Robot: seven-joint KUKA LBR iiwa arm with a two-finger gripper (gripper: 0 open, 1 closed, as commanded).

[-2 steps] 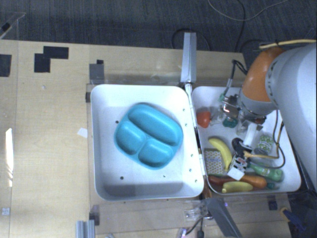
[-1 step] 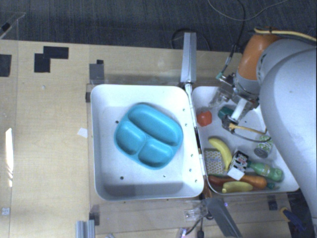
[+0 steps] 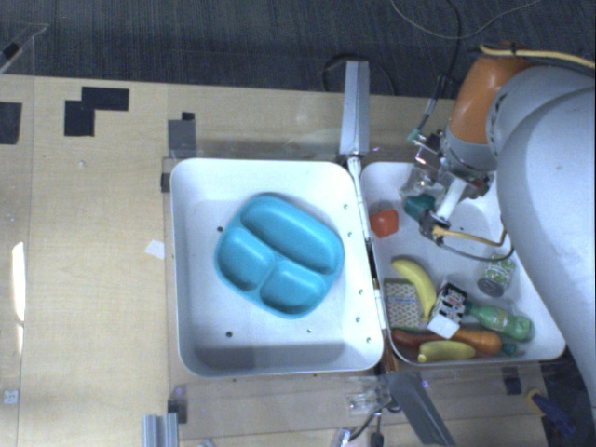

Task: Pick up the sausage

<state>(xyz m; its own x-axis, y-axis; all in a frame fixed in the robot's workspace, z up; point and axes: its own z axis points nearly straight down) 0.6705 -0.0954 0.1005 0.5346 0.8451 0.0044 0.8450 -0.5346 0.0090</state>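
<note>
Sausage, slim and reddish-brown (image 3: 480,340), lay crowded at the white right bin's (image 3: 386,186) near wall; you needed a narrow approach. You couldn't tell whether the far-off pincer (image 3: 424,208) was spread.

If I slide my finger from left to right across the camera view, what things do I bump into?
blue divided plate → small red thing → banana → small can
</note>
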